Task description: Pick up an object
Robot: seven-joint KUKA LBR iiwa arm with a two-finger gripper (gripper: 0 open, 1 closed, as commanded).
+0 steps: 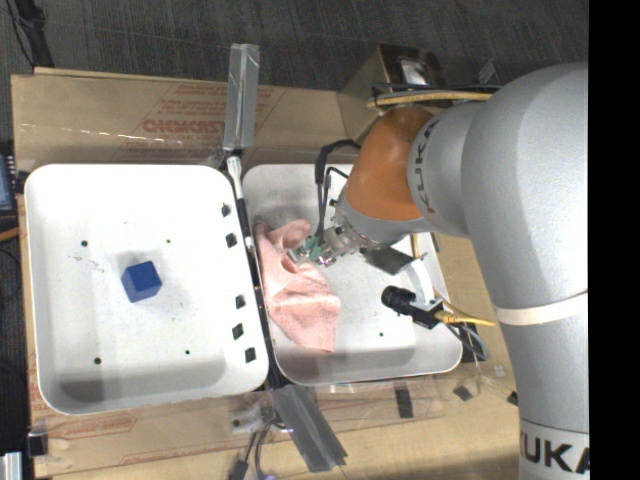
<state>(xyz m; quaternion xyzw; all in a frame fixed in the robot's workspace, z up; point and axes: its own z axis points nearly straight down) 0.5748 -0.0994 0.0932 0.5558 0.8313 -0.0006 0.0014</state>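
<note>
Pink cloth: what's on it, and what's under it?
The gripper is over the upper part of the pink cloth; whatever lies beneath is covered. Right bin floor shows around it.

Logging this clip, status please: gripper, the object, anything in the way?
Gripper at upper part of pink cloth, right bin. Cloth lying crumpled on bin floor. Blue cube apart in left bin. Nothing blocking the cloth.

Plain blue cube point(142, 280), pale pink cloth point(300, 306), white left bin point(70, 298), white right bin point(365, 343), grey arm point(530, 218), orange band point(390, 173), brown cardboard point(110, 118) printed in red, dark grey floor point(200, 8).
</note>
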